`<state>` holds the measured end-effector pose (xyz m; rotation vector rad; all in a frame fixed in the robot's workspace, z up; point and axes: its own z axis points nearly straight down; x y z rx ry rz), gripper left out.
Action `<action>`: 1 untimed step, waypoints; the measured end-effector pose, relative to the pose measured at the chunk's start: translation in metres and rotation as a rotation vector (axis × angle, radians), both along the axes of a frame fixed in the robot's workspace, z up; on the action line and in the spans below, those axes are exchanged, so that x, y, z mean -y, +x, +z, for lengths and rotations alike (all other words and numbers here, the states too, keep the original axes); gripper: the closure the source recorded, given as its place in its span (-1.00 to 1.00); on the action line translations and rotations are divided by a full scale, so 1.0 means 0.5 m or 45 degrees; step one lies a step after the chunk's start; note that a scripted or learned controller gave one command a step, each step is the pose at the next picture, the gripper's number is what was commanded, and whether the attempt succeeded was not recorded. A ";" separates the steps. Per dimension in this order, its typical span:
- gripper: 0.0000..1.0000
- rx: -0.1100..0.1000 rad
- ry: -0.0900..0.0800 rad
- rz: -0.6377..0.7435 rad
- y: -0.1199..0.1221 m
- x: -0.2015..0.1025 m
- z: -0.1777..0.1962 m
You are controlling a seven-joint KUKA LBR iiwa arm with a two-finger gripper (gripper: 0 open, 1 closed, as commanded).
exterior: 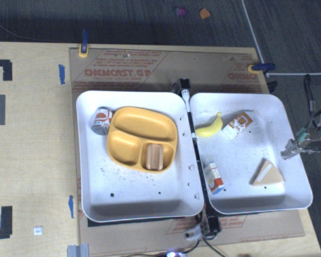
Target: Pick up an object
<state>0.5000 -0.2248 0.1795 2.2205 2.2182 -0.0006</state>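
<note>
Banana (210,126), carton (238,125), wedge (267,173) in right bin (246,199), claw (295,146) at rim

Around the yellow tray (142,138), the left bin (91,197) is crowded: a can (101,121) touches the tray's left edge. Bare floor lies below the tray. Right of the tray, the banana (210,126), carton (237,124), small pack (213,176) and wedge (267,173) ring an open middle.

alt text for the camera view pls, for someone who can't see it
Two white bins sit side by side: the left bin holds a yellow divided tray and a can; the right bin holds a banana, two small cartons and a wedge. The gripper is at its right rim.
</note>
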 end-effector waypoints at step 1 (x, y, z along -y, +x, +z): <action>1.00 0.001 0.001 0.002 0.059 -0.096 0.039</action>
